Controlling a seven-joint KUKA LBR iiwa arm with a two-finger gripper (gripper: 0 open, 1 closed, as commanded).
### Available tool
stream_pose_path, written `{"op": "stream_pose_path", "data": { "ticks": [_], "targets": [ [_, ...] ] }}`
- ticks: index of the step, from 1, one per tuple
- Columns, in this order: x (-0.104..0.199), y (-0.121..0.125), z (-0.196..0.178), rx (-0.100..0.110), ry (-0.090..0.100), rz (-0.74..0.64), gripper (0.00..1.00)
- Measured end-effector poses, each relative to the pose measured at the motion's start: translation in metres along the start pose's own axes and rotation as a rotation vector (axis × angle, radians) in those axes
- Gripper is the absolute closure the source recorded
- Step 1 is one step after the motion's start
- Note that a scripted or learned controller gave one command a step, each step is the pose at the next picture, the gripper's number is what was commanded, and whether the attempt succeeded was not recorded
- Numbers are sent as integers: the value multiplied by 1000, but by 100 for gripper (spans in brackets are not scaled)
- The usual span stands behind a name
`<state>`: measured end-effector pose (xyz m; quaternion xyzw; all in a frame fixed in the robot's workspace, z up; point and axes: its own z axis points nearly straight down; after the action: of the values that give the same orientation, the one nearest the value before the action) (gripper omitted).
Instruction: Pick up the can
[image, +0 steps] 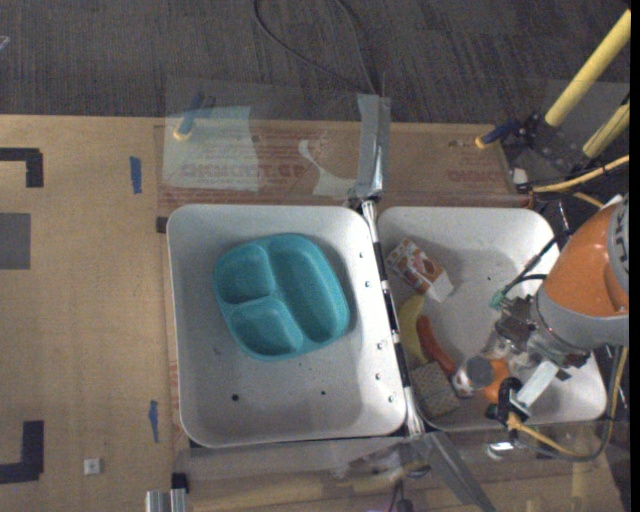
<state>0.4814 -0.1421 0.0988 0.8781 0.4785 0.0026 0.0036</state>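
**Gripper down by the can, right bin**

I see the arm (585, 290) reaching in from the right, w/ the gripper (498, 352) low in the right bin (480, 235), toward its front edge. The can (472, 375) is in the same bin, in the front part, just left of the gripper and very close to it. If they touch, I cannot tell. Its grey round end faces up. Whether the gripper is released or clenched I also cannot tell, as the view is too blurred there, so I do not say it grasps the can.

Left of the can lies a mesh pad (432, 388), approx. touching it. Behind the pad are a red thing (433, 345) and a banana (409, 325) by the left wall, and a small carton (415, 266) is farther back. An orange thing (497, 390) is just right of the can. The left bin (190, 330) holds a teal plate (283, 295) w/ 3 compartments.
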Motion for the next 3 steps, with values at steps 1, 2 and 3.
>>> {"op": "stream_pose_path", "data": {
  "ticks": [1,2,3],
  "targets": [
    [-50,31,-79,10,-3,171,100],
    [-49,31,-79,11,-3,169,0],
    [35,-6,7,11,-3,242,0]
  ]
}}
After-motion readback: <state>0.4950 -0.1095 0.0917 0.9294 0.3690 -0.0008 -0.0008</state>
